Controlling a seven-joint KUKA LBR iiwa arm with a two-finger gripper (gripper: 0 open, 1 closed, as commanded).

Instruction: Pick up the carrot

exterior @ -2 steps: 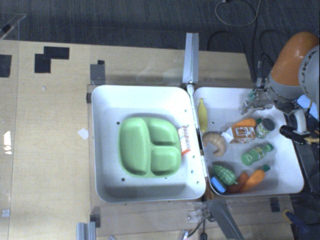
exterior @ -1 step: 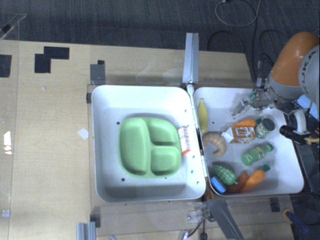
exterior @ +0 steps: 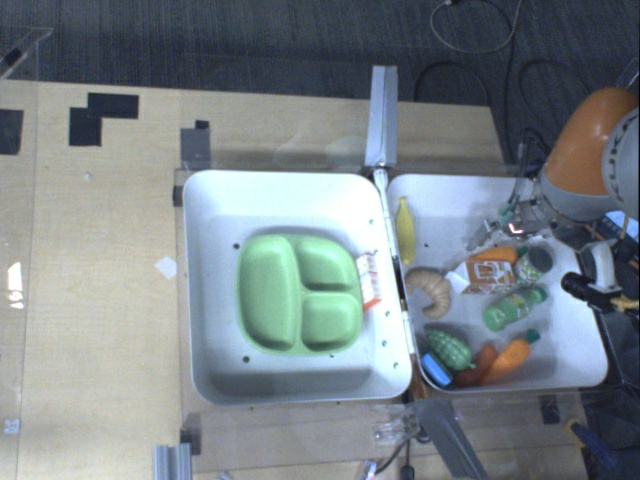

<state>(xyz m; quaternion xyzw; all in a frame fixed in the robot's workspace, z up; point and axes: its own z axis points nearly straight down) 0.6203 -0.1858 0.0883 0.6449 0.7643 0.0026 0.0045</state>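
Note:
The carrot is orange with a small green top and lies near the front edge of the right bin, tilted up to the right. My gripper hangs over the back right part of that bin, just above an orange packet. It is well apart from the carrot, which lies nearer the front. Nothing shows in the gripper's grasp.
A red vegetable touches the carrot's left side, with a bumpy green item and a blue piece beyond. A green bottle, croissant and banana share the bin. The left bin holds a green divided plate.

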